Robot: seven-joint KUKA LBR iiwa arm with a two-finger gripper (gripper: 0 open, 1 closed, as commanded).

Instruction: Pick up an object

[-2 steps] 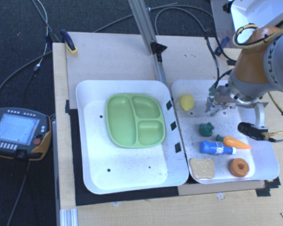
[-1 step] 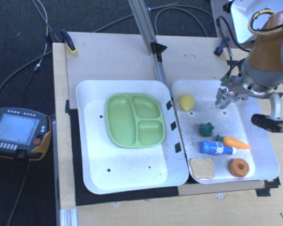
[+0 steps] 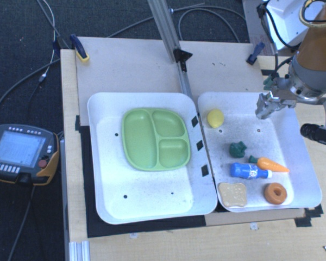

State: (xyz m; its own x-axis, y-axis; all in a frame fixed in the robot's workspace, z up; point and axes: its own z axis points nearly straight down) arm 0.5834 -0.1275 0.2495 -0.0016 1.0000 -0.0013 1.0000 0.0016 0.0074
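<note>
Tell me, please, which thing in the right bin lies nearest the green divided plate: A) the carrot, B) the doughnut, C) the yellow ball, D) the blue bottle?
C: the yellow ball sits at the right bin's left wall, just across from the green plate.

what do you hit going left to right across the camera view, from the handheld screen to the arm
handheld screen → green divided plate → yellow ball → green toy → blue bottle → donut → arm's pincer, up at the right bin's far edge.
</note>
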